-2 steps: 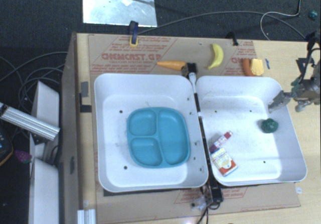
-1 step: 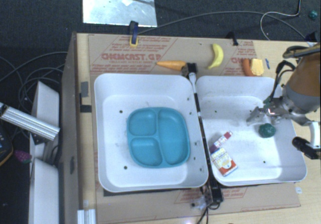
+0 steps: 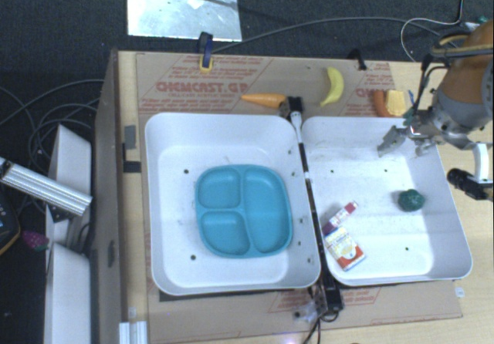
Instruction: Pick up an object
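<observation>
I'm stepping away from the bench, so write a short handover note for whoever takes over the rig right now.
Hand: over the right bin's far side, nothing between its fingers; open or shut is unclear.
Right bin: green ball near its right side, small bottle and carton near the divider.
Left bin: blue divided plate.
Behind the bins: banana, carrot.
Done: nothing picked yet.
Left: grasp and lift one object; the ball looks closest.

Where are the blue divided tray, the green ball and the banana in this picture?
blue divided tray (image 3: 244,209), camera view: on the ridge between its compartments.
green ball (image 3: 411,200), camera view: on its middle.
banana (image 3: 334,86), camera view: on the middle of its curve.
</observation>
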